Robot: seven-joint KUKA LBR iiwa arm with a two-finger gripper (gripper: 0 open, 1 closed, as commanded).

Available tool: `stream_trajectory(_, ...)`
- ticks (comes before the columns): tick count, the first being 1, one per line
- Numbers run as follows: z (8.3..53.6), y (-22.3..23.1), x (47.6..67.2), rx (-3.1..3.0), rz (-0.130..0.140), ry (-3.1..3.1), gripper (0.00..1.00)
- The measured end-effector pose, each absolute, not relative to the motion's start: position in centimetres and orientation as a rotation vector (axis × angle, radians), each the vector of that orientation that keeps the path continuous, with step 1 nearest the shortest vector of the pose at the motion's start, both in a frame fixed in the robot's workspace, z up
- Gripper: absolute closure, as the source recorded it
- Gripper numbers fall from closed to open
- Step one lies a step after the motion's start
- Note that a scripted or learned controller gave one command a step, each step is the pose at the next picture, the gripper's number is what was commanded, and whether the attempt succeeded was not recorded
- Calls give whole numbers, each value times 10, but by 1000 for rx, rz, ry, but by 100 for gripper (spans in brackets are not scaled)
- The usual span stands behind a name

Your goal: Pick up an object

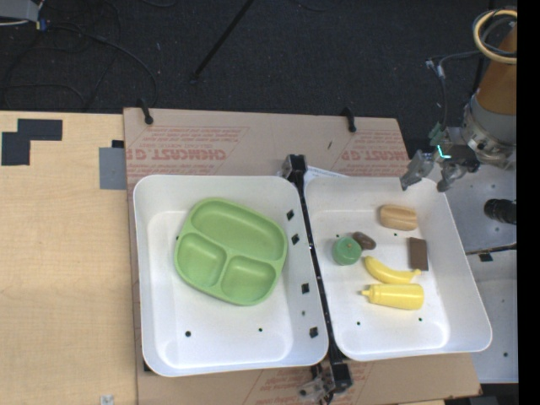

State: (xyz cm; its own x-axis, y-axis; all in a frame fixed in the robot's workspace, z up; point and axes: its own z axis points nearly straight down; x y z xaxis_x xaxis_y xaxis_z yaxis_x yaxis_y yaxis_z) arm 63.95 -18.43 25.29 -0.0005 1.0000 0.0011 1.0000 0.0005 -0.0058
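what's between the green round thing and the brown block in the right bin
In the camera view, a small dark brown piece lies between the green round object and the brown block, touching the green one; bare white bin floor follows.

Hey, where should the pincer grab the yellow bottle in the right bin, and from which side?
Grip the yellow bottle across the middle of its body, coming straight down from above. It lies flat on its side, long axis left to right, so the fingers should close front to back. The banana lies close behind it, so the far finger has little room.
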Motion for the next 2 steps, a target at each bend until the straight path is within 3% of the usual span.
stream_trajectory(1,254,-184,640,-2219,3,-2221,0)
stream_trajectory(2,209,-190,638,-2216,6,-2219,0)
